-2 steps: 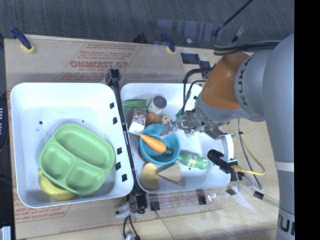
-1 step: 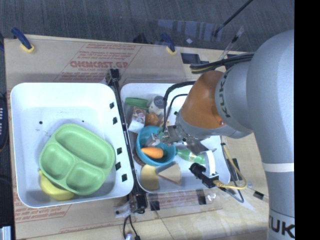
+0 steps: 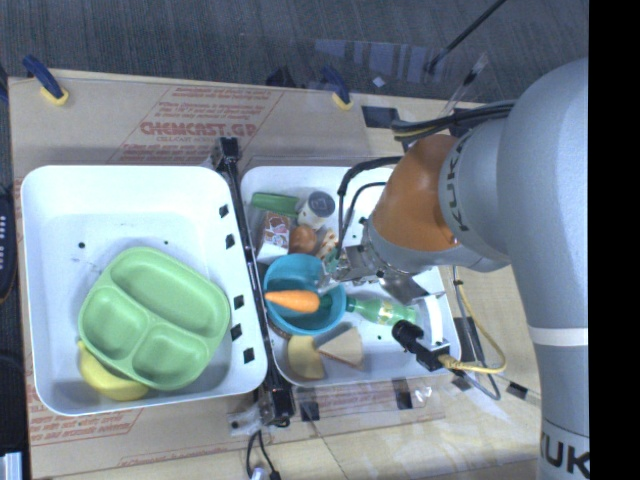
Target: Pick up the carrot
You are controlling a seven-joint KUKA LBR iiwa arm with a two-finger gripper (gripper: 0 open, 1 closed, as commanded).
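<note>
The orange carrot (image 3: 292, 301) lies on its side in a blue bowl (image 3: 296, 272) at the left side of the right bin (image 3: 432, 286). My gripper (image 3: 338, 265) hangs just right of the bowl's upper rim, a little above and to the right of the carrot. The grey arm and its orange band (image 3: 420, 208) cover the middle of that bin. I see nothing held in the gripper; the carrot rests in the bowl, apart from it.
Around the bowl are a green bottle (image 3: 381, 313), a tan wedge (image 3: 345, 347), a yellow piece (image 3: 305, 358), a small can (image 3: 320, 205) and a green item (image 3: 274, 203). The left bin (image 3: 60, 228) holds a green divided plate (image 3: 155, 313) over a yellow object (image 3: 108, 380).
</note>
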